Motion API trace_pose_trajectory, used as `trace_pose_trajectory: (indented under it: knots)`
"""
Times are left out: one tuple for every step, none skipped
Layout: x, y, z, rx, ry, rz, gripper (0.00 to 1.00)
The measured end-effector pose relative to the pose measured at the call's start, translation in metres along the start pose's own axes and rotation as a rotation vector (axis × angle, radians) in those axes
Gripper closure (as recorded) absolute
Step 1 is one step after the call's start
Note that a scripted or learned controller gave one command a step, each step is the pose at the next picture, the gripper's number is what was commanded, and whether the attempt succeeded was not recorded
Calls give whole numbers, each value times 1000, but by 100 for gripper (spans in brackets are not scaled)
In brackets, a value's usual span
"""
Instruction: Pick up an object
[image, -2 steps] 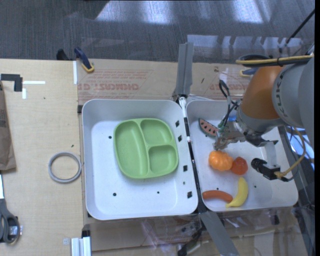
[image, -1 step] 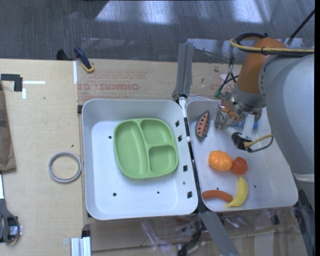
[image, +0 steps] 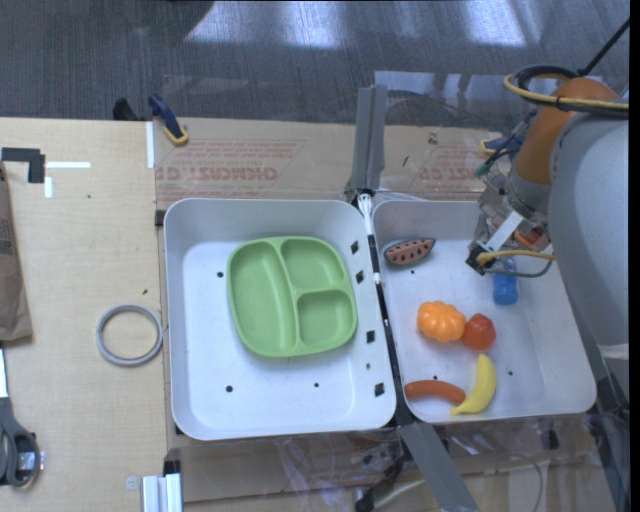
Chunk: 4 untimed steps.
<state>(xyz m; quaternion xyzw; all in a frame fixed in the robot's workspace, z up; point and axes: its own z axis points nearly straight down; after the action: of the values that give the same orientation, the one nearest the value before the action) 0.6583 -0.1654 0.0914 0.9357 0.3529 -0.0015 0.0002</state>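
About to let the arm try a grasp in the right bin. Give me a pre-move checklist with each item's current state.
1. Gripper above the right bin: ok.
2. Fingers open or shut: cannot tell.
3. Nothing seen held: ok.
4. Blue object just beside the gripper, nearest target: ok.
5. Orange pumpkin touching the red tomato, crowded grasp: not ok.
6. Banana and red sausage lie against each other: not ok.

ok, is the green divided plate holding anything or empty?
Empty. The green plate lies flat in the left bin, all three compartments bare. The toy food lies in the right bin.
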Motion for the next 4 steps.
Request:
trace_pose_trajectory:
  knots:
    - [25, -53, -107, 1, 0, 337, 100]
    - [-16, -63, -47, 3, -2, 518, 100]
    - [-28, -10, 1, 3, -1, 456, 100]
    - [-50, -19, 1, 11, 2, 513, 100]
